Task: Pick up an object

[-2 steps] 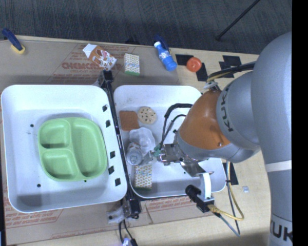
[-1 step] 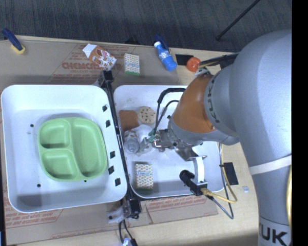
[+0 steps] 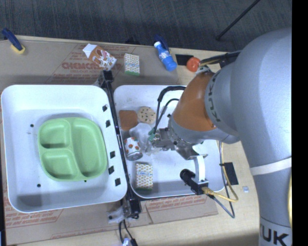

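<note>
- The gripper (image 3: 150,137) sits low in the right bin (image 3: 167,186), at its left side; its state cannot be told from this angle.
- Just beside it lie a clear plastic cup (image 3: 139,133) and a small can (image 3: 133,150).
- A brown round item (image 3: 128,119) and a cookie (image 3: 146,115) lie further back.
- A patterned packet (image 3: 143,175) rests near the front wall.
- The left bin (image 3: 15,137) holds a green divided plate (image 3: 72,148).
- A blue bottle (image 3: 166,57) lies on the table (image 3: 66,60) behind the bins.
</note>
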Tool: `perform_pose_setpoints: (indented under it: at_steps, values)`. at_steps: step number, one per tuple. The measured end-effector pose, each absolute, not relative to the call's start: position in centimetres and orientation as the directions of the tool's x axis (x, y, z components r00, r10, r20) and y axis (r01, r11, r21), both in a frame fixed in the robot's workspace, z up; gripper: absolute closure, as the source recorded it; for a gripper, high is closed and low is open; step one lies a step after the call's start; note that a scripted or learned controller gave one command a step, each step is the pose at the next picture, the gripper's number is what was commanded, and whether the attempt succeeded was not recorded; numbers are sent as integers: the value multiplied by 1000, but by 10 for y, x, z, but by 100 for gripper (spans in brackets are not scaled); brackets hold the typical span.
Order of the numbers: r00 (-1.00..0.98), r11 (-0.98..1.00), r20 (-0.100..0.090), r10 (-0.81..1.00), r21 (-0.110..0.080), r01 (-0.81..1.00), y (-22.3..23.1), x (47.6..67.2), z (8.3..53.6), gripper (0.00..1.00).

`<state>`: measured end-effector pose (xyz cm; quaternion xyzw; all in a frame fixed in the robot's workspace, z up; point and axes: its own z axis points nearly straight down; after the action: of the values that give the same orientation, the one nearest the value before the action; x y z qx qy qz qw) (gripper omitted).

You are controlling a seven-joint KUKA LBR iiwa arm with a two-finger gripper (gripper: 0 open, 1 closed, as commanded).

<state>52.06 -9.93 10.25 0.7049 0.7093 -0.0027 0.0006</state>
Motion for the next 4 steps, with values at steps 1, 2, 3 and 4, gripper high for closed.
perform_pose_setpoints:
  at_steps: [1,2,3,4]
  values:
    - [-6,6,1,1000,-1,1000,-87,478,209,100]
    - [-4,4,0,1000,-1,1000,-140,495,197,100]
    - [-4,4,-1,1000,1,1000,-178,477,208,100]
    - [-6,6,0,1000,1,1000,-131,489,273,100]
